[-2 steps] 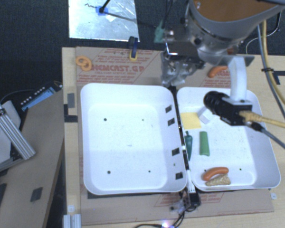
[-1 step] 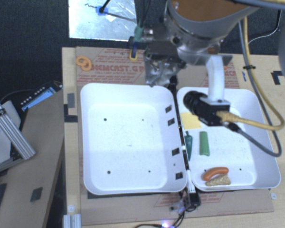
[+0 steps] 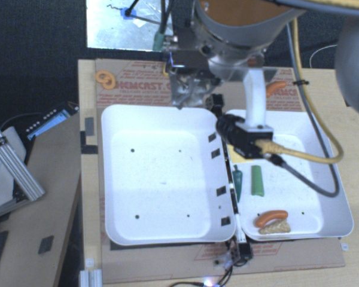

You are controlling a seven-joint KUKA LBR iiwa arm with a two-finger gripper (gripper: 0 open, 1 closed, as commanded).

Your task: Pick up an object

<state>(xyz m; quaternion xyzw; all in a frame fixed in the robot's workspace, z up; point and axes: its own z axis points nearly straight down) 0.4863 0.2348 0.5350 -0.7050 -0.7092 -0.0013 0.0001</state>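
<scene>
Objects sit bunched at the near end of the right bin (image 3: 338,220): an orange sausage-like piece (image 3: 271,217) lies touching a pale crumbly one (image 3: 276,226) by the front wall, probably where loose things slide and settle in a shallow tray. Just beyond them a green stick (image 3: 258,180) lies lengthwise, and a darker green piece (image 3: 237,183) rests close against the divider between the two bins. Any of these would serve for the pick; the green stick looks the easiest, lying apart from its neighbours with bare floor on both sides. The left bin (image 3: 161,178) has only small dark specks on its floor. Farther back, a black cable fitting (image 3: 246,137) with a yellow hose hangs over the right bin's far half, with a patch of yellow (image 3: 246,152) under it. Beyond that, the gripper (image 3: 188,94) hangs at the far rim of the left bin, above the cardboard (image 3: 137,82); whether its fingers are spread or closed I cannot tell, and nothing is visibly held. The green stick thus lies nearer the camera and to the gripper's right in this view, well apart from it. On the cardboard beyond both bins rest an orange ring (image 3: 105,79) and another orange piece (image 3: 276,88)
</scene>
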